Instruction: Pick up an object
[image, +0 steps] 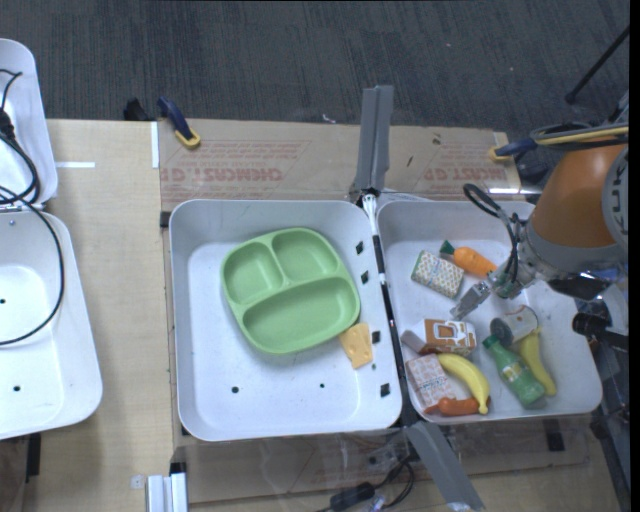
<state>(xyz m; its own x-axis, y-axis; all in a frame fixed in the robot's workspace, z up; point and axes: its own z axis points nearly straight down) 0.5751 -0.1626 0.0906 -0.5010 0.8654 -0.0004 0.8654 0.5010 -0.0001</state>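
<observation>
My gripper (474, 297) hangs low over the middle of the right bin (402, 240), on the grey arm that comes in from the right under its orange band. It points down and left between a white packet with a green check pattern (438, 272) and a small orange and white carton (448, 336). An orange carrot (470, 260) lies just behind it. A silver can (516, 325), a green bottle (513, 372) and a banana (468, 378) lie in front and to the right. Nothing is visibly held.
The left bin (185, 300) holds a green divided plate (290, 290) and a yellow cheese wedge (357, 345) by the shared wall. In the right bin's front are a pinkish packet (428, 378), a red piece (455, 406) and a yellow fruit (540, 362).
</observation>
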